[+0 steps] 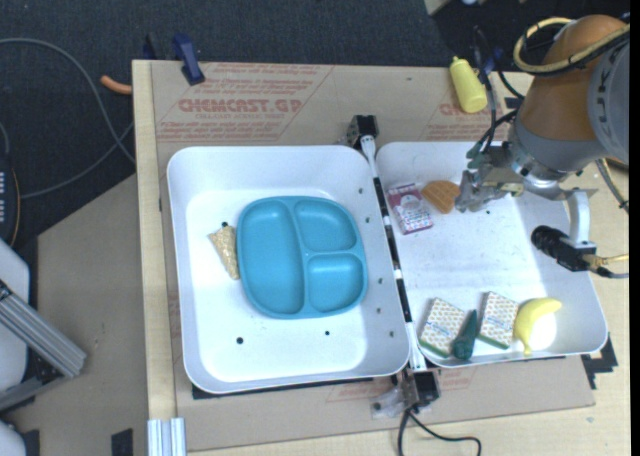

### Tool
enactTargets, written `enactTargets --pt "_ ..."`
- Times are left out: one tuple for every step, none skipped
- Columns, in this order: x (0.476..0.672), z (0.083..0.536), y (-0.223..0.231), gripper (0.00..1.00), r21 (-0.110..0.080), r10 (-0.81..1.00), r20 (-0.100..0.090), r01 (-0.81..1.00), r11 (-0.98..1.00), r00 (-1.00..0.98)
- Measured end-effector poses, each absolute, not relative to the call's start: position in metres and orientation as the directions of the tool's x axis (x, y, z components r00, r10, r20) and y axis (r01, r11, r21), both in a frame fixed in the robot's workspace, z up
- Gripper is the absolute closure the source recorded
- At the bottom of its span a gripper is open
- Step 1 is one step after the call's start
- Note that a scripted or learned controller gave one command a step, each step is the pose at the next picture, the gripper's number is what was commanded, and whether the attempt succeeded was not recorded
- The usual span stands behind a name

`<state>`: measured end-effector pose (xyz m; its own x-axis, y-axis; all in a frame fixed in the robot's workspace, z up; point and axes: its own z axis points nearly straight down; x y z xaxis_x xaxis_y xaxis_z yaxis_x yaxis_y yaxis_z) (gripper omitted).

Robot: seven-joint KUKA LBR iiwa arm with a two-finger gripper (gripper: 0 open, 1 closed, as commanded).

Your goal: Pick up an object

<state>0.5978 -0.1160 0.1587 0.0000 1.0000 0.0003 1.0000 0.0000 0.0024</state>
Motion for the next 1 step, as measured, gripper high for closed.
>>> enactTargets --pt "0.5985 0.1688 -0.1155 1.00 0.005 1.000 0.000 1.000 0.000 0.000"
